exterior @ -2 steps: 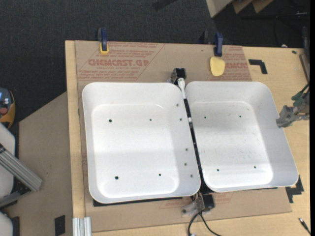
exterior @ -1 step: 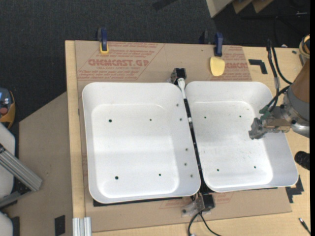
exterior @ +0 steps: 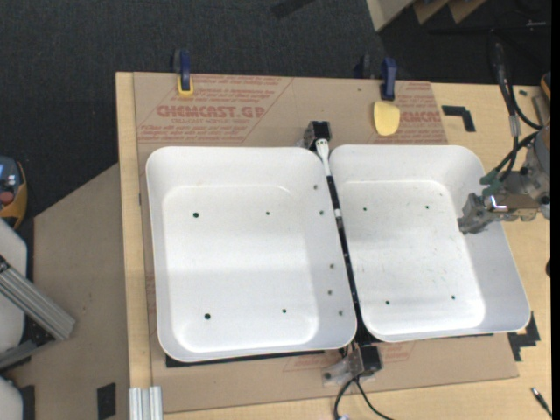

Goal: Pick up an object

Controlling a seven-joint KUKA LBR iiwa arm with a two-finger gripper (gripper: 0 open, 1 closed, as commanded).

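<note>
Hovering claw (exterior: pixel 477 213) over right bin (exterior: pixel 411 169)

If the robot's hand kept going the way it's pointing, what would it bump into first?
Probably the white floor of the right bin. The hand sits at that bin's right edge, pointing left and seemingly downward, though depth is hard to judge.

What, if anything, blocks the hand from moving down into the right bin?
Nothing visible does. The hand hangs at the right bin, over its right-hand rim as the camera sees it. Between it and the black strip along that bin's left edge lies just white bin floor.
</note>
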